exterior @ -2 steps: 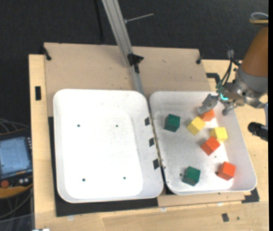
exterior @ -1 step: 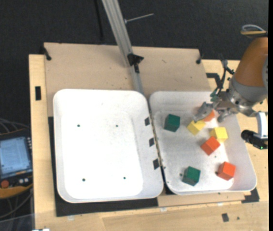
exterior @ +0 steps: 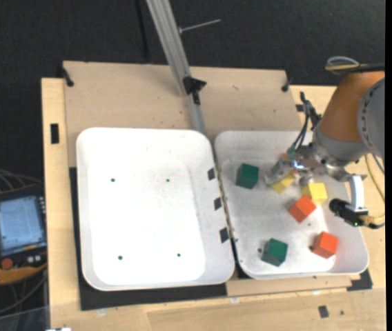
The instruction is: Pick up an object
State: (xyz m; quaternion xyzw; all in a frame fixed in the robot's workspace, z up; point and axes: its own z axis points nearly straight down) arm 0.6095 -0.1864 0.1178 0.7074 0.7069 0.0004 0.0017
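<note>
The right bin (exterior: 251, 142) holds several small blocks. A green block (exterior: 247, 176) lies near its upper left and another green block (exterior: 275, 252) near its front. Two orange blocks sit at the right, one (exterior: 302, 209) in the middle and one (exterior: 325, 244) nearer the front corner. A yellow block (exterior: 317, 190) lies just under the wrist. My gripper (exterior: 283, 176) reaches down from the right into the bin's upper middle, with a small yellow block (exterior: 283, 184) right at its tip. Whether that block is between the fingers is unclear.
The left bin (exterior: 92, 205) lies beside the right one, with only a few dark specks on its floor. A metal pole (exterior: 172, 43) slants up from the bench behind the bins. A teach pendant (exterior: 13, 226) sits off the bench at the left.
</note>
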